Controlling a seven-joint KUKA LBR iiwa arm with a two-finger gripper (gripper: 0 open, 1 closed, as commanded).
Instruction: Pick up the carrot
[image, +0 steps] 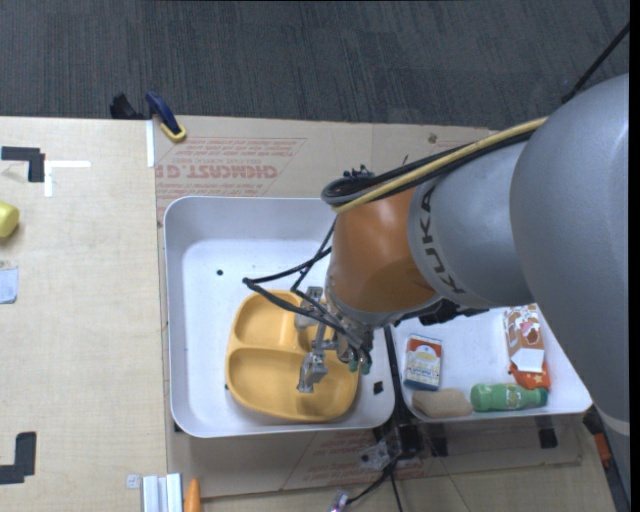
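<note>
Camera view: my pincer (312, 375) hangs over the yellow divided plate (262, 372) in the left bin (195, 310); its opening I cannot tell. No carrot identifiable nearby. Advice: locate the carrot before descending.

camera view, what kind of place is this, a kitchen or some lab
Most likely a robot lab bench, not a kitchen: a big grey and orange arm reaches over two white bins set on taped-down cardboard, with toy-like groceries and a yellow divided plate inside.
</note>
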